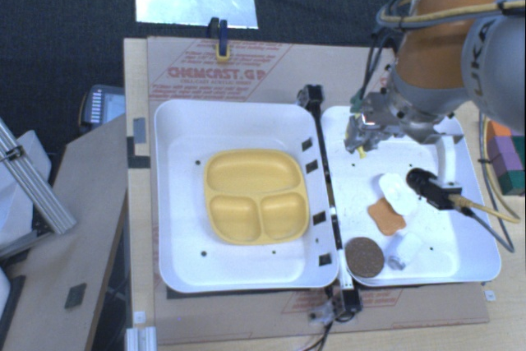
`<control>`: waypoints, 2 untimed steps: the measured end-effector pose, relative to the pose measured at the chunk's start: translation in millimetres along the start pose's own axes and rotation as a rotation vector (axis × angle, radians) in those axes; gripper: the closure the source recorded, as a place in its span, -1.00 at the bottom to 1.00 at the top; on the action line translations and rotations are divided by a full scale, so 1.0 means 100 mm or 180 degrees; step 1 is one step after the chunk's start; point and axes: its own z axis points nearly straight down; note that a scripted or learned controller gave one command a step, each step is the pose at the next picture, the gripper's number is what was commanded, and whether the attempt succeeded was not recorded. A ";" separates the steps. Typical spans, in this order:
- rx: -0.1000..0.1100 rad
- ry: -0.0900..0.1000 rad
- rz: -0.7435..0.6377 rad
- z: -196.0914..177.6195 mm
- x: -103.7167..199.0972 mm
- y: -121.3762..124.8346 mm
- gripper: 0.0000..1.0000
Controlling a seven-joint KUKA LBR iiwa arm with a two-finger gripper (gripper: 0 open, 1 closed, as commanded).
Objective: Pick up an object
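Gripper (359, 140) hangs over right bin's (462, 247) far-left corner, grip state can't tell, w/ white oval (397, 191) and orange piece (385, 216) lying cam-side, slightly view-right.

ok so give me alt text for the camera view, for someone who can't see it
The arm's gripper hangs over the back-left part of the right bin, whose near half holds a brown disc, an orange flat piece and a white oval piece. The left bin holds a yellow three-compartment tray.
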 end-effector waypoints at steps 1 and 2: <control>0.0002 -0.0005 0.0007 0.25 0.44 0.22 1.00; 0.0005 0.0000 0.0004 0.45 0.95 0.43 1.00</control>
